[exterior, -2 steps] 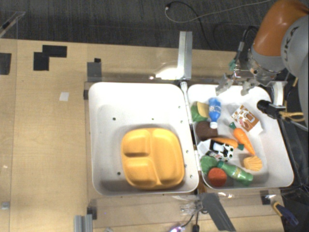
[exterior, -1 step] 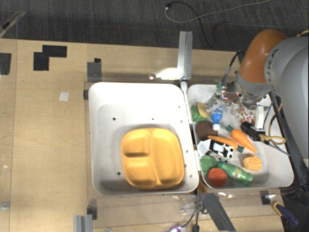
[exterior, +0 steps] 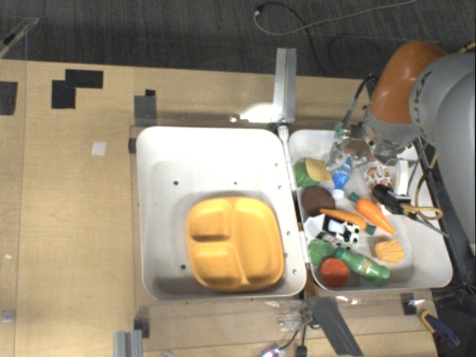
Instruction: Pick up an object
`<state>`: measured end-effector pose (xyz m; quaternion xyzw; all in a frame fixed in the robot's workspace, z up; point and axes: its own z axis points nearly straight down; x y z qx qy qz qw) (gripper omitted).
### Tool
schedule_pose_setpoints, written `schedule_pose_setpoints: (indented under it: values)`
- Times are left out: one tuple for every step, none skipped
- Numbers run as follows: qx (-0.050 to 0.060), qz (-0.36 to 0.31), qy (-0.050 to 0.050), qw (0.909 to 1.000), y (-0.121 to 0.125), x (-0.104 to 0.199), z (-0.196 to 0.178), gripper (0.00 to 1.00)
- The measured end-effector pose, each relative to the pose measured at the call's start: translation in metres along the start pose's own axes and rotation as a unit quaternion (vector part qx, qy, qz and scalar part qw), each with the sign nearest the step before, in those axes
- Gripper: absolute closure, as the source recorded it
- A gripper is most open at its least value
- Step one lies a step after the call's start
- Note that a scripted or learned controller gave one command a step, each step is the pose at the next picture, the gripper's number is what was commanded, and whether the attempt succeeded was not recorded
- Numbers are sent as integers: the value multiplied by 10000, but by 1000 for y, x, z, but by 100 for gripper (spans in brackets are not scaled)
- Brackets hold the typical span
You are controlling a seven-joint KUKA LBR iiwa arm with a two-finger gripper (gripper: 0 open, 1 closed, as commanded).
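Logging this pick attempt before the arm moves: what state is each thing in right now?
Yellow tray: lying flat in the left bin, compartments up.
Carrot: lying in the right bin.
Green bottle: on its side.
Red ball: resting against the bottle.
Gripper: above the right bin's far end.

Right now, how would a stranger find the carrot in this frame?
Take the right-hand white bin, the one crowded with small toys. Near its middle lies the carrot, slanting down toward the right beside a black-and-white cow toy. It alone is a plain orange tapered stick.
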<state>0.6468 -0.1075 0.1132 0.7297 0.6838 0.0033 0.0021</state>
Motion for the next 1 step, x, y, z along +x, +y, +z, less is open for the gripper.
schedule_pose_setpoints:
  values:
    - [15, -858, -4, 9963, 4, 39, -104, 100]
